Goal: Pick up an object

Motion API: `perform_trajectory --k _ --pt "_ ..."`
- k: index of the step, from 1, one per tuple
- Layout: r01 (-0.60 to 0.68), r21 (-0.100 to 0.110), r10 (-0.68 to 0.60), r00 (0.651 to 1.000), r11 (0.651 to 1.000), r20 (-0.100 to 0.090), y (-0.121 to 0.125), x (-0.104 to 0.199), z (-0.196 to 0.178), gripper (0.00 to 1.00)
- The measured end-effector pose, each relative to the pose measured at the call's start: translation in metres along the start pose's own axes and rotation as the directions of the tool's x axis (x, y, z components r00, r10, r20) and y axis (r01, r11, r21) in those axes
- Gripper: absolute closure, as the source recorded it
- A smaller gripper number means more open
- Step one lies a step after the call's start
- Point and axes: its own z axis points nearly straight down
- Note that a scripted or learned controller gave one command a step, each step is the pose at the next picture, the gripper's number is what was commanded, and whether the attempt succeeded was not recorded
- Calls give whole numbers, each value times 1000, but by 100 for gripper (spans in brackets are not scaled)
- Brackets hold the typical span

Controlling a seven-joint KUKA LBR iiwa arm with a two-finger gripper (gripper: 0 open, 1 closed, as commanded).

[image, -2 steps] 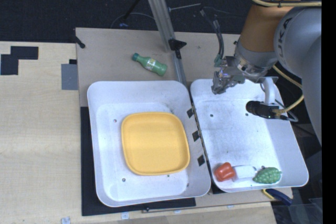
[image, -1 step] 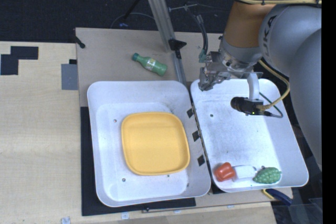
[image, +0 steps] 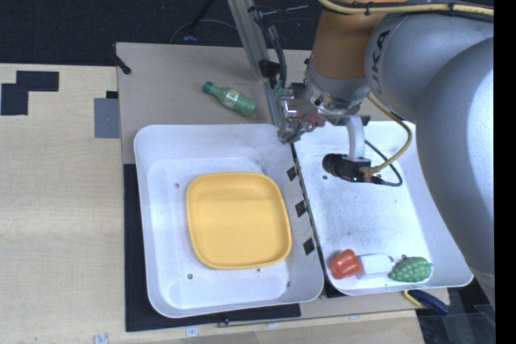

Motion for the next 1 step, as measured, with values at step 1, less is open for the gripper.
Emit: perform_trajectory --k 1 --pt "0 0 0 1000 1000 0 1 53 4 100"
